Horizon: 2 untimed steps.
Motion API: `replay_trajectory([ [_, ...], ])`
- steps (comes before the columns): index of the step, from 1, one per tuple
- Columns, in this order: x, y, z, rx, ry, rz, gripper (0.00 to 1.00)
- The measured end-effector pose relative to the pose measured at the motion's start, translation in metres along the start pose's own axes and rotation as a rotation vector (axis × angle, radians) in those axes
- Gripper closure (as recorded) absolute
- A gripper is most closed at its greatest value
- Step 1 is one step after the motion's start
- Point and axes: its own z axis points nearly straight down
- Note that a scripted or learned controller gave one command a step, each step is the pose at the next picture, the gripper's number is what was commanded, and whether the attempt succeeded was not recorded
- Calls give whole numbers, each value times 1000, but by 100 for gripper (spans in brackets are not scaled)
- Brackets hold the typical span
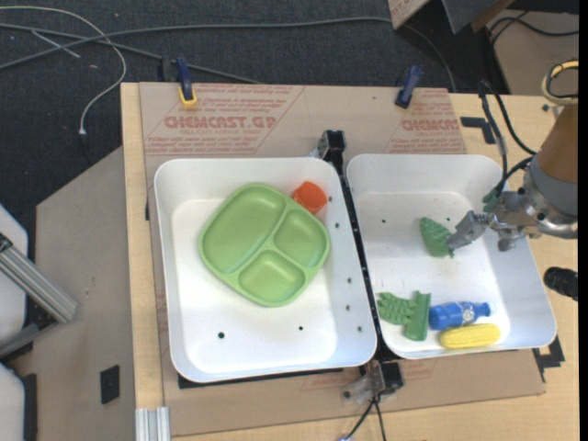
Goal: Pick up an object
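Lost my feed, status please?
Gripper low in right bin, touching small green toy. Grasp unconfirmed. Nothing blocking.

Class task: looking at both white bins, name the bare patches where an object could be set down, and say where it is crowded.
Left bin: bare floor in front of the green plate. Right bin: bare middle strip between the green toy by the gripper and the front row. Crowded there: green block, blue bottle, yellow corn.

I see two clamps – one blue-and-yellow, one blue – gripping the far edge of a printed cardboard sheet. Beyond lies dark carpet, crossed by white cables.
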Motion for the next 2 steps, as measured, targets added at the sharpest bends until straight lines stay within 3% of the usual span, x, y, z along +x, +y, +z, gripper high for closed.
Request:
replay_trajectory([
  [1, 0, 3, -6, -13, -3, -3, 0],
  [2, -5, 5, 38, -8, -2, -3, 0],
])
